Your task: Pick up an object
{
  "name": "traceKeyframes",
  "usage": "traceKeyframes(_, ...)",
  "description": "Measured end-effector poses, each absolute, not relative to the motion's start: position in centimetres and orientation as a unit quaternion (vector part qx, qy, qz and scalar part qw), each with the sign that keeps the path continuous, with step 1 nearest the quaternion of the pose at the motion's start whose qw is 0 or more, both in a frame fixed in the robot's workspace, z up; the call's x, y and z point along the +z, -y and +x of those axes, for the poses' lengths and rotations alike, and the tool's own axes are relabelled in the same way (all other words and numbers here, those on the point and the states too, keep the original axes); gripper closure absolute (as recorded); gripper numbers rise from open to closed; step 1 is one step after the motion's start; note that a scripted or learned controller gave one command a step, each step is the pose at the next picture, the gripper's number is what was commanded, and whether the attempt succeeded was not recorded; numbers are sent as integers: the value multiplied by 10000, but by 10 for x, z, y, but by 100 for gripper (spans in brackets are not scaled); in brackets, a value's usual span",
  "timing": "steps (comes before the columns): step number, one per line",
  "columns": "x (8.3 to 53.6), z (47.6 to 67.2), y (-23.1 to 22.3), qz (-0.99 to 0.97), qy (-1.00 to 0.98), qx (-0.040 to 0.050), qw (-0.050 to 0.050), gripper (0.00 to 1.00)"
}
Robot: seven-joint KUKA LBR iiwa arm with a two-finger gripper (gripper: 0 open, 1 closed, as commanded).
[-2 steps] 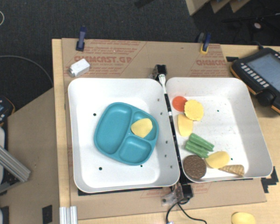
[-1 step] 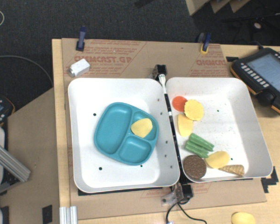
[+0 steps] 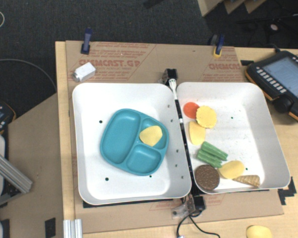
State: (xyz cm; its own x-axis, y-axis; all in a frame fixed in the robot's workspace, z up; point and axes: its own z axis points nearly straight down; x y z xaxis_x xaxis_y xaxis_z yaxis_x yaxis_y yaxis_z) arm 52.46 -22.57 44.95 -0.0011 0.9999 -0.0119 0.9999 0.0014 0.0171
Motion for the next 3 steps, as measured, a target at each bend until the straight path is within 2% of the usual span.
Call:
traceKeyframes(1,461,525,226,7063,-7078,23,130,100)
traceKeyframes(2,381,478,224,7083,-7059,-18,-43,100)
traceKeyframes(3,510,503,132,7030,-7111,54,75,100)
